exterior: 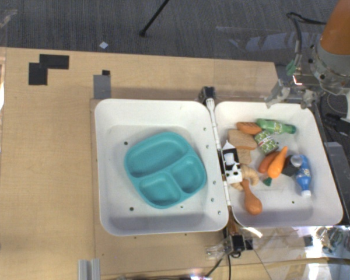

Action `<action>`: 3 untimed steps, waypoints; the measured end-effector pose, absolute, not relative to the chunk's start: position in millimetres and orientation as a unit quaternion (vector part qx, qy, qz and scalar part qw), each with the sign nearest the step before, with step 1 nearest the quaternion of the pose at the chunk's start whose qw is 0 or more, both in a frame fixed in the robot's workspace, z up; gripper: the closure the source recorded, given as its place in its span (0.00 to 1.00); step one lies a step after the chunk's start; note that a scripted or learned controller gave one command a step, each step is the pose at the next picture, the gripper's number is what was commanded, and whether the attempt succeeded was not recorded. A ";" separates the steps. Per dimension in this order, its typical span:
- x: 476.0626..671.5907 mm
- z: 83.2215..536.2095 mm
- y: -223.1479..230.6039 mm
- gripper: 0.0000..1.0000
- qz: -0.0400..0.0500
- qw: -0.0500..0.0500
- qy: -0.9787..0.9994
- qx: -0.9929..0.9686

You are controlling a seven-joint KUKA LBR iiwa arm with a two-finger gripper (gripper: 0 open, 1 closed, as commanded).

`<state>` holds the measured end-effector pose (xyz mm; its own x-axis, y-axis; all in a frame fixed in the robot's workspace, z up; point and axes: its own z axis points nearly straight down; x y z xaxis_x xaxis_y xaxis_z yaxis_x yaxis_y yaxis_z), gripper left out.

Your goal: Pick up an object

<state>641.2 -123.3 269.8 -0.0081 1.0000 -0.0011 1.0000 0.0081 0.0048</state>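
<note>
Arm (343,31) sat high at the upper right, above the back corner of the right bin (324,212), orange band showing. Gripper (290,92) hung near that bin's rear rim, over no item that I could make out. Its state I could not tell from this angle; too small and cluttered.

Candidates all lay in the right bin, packed toward the middle: green bottle (275,126), orange carrot (277,162), blue bottle (302,174), a tan drumstick piece (252,200), a black-and-white block (230,161) against the divider. Left bin (108,174) held just a teal divided tray (165,169).

Risks as I judged them: the pile was tight, several pieces touching or overlapping, so a descent could wedge between two, knock one aside, or close on nothing. Rounded bottles looked likely to roll or squirt out. The block beside the wall left little room on that side.
</note>
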 end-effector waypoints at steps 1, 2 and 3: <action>600.7 136.2 -105.2 0.00 0.001 0.001 0.766 0.643; 569.6 114.4 -113.9 0.00 0.014 0.026 0.766 0.642; 559.5 108.2 -130.2 0.00 0.014 0.037 0.715 0.698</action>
